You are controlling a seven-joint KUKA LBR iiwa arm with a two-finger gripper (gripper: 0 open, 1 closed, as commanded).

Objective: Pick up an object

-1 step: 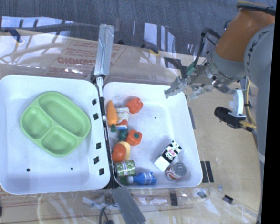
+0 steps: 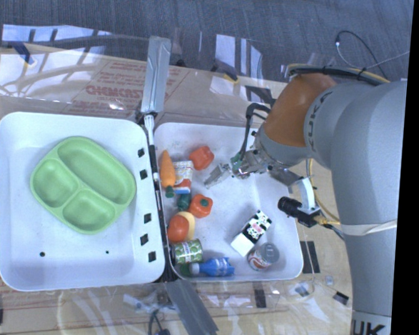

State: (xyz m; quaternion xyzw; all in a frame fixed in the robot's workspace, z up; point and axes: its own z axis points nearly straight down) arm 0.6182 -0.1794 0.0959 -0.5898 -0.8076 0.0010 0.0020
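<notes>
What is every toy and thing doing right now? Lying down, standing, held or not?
Gripper: over the right bin, holding nothing.
Green divided plate: flat in the left bin.
Carrot: lying by the divider.
Green can: on its side.
Blue bottle: lying down.
Black-and-white carton: lying tilted.
Silver can: lying in the corner.

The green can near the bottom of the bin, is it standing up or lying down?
Lying down. The green can rests on its side in the right bin, its round end facing the camera, beside the blue bottle.
</notes>
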